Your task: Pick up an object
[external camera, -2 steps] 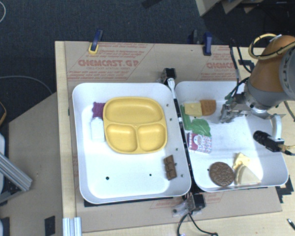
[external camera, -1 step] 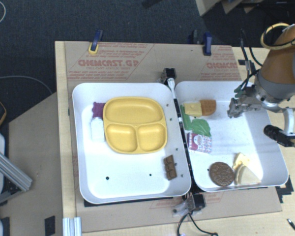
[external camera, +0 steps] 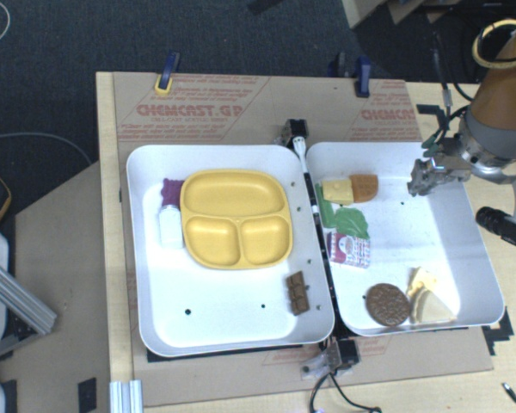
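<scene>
Hanging over the right bin (external camera: 464,231) near its far right corner, the gripper (external camera: 421,181) carries nothing, though I cannot tell its opening. The nearest pick, a yellow-and-brown block (external camera: 351,188), lies well apart; descending here likely meets bare plastic.

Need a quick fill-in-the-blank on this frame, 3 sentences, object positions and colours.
1. The sectioned tray in the left bin is coloured ____.
2. The brown round cookie lies in the ____ bin.
3. The gripper hovers over the ____ bin.

Missing words: yellow; right; right
</scene>
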Controlling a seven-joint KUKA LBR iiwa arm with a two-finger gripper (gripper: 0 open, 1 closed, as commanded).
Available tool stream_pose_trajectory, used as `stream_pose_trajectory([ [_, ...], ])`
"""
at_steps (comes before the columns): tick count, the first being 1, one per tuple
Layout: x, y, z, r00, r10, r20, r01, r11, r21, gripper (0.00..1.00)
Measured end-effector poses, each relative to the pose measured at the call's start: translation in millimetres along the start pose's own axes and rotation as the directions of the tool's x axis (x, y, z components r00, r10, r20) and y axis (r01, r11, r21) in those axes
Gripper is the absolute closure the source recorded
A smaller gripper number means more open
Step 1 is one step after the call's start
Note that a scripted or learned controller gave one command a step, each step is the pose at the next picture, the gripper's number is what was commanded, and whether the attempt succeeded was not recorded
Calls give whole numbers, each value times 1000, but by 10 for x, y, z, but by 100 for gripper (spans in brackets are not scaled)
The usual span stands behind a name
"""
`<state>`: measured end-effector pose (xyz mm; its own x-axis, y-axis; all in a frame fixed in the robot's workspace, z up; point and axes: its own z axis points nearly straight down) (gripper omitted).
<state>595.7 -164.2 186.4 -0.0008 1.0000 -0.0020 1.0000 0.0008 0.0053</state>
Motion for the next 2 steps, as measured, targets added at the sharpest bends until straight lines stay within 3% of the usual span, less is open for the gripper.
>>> stream_pose_trajectory([
  [1, -3, 17, -417, 1000, -1, 0, 1, 1000, -2, 100],
  [2, 520, -72, -518, 1000, -5, -4, 5, 1000, 6, 100],
])
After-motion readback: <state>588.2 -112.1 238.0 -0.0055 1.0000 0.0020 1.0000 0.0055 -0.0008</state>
